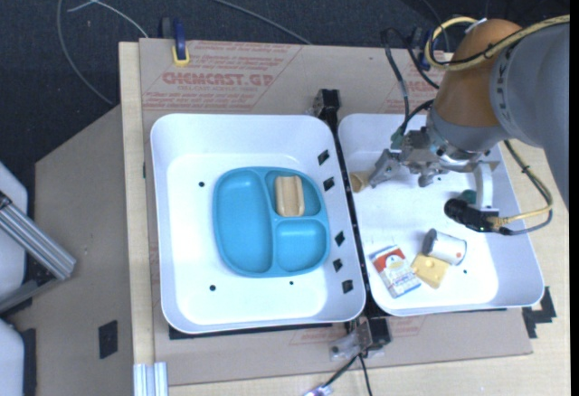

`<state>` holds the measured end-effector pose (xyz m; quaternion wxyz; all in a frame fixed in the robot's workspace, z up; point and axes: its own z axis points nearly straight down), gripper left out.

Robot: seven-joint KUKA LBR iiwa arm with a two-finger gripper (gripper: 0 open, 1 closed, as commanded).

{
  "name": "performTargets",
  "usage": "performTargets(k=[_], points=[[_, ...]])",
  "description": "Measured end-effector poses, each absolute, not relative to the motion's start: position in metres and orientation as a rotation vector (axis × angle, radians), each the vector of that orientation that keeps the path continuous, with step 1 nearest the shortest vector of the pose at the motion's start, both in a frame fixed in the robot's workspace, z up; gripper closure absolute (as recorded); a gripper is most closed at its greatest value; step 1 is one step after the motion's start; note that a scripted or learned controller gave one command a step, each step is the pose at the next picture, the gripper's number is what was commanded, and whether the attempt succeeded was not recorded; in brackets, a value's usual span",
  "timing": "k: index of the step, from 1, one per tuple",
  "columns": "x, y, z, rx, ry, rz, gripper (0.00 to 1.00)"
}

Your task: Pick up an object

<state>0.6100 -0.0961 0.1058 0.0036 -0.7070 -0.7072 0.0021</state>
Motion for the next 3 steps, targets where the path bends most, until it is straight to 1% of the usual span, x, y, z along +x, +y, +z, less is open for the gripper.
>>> performTargets(k=[1,2,3], points=[[0.612,-0.096,0.121,-2.222,-2.221,-0.002,1.0],[0.613,-0.096,0.165,-2.223,-2.225,-0.005,1.0],[0.609,-0.097,0.228,-2.224,-2.225,-0.006,1.0]])
